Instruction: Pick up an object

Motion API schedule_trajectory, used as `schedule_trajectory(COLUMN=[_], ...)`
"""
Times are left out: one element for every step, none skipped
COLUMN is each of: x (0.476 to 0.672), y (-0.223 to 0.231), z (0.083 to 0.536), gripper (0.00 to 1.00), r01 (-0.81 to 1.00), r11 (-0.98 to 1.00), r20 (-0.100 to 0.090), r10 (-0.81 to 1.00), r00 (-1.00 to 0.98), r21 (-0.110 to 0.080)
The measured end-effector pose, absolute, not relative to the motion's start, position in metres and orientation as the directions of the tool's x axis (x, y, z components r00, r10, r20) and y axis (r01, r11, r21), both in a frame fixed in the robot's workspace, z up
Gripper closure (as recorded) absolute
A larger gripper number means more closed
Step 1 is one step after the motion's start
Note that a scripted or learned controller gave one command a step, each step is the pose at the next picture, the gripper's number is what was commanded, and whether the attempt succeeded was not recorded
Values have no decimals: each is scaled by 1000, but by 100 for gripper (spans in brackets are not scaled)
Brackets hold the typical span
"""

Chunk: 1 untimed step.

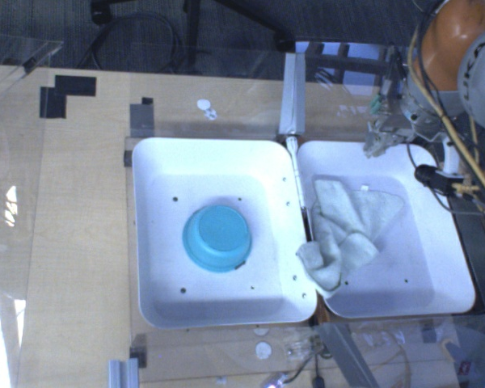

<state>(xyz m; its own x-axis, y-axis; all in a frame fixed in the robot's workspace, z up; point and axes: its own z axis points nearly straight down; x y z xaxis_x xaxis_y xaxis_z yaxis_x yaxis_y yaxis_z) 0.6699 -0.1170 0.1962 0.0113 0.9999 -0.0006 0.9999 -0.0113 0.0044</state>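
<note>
A blue round bowl (217, 238) lies upside down in the middle of the left bin (158, 176). A crumpled white cloth (347, 227) lies in the right bin (428, 273), its lower left corner draped over the bin's rim beside the divider. My gripper (380, 138) hangs over the back rim of the right bin, up and to the right of the cloth, well apart from it. Nothing shows between its fingers.
A metal rail (291, 95) runs back from the gap between the two bins. Cables (449, 136) and the arm's orange band (461, 31) crowd the right bin's far right corner. Black brackets (65, 94) sit on the wooden bench at the back left.
</note>
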Motion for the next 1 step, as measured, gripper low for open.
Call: schedule_trajectory(x=[670], y=[-101], z=[195], gripper=[100], r01=[994], r11=[-108], r20=[0], r10=[994], r00=[108], r21=[4])
